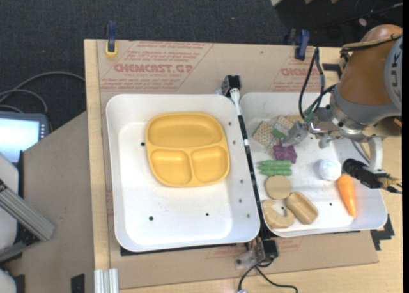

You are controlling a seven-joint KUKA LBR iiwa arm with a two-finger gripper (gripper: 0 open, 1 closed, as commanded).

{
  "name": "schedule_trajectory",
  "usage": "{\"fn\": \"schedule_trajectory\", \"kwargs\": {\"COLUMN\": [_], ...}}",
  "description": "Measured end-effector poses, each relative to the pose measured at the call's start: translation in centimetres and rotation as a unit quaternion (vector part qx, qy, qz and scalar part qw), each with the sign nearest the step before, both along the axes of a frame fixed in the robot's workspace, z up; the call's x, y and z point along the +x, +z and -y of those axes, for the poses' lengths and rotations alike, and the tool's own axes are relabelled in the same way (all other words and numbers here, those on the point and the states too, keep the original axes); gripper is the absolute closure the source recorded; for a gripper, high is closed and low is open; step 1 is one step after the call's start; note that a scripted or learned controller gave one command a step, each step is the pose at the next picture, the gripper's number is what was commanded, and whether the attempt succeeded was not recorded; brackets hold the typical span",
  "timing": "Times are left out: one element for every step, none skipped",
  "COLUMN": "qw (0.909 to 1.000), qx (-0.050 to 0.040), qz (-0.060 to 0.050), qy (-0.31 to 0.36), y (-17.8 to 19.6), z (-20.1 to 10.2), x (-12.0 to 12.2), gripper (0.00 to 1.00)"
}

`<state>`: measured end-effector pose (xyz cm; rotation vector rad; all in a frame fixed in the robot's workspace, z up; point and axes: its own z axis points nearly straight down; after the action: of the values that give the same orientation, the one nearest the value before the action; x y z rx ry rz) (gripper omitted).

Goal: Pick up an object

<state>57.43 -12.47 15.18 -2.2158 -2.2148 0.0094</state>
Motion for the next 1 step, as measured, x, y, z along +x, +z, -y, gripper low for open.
{"fn": "schedule_trajectory", "kwargs": {"qw": [1.0], "qx": [0.0004], "qz": [0.002], "qy": [0.0], "y": [-7.16], "z": [-1.15], "x": [-1.18], "gripper": [0.0]}}
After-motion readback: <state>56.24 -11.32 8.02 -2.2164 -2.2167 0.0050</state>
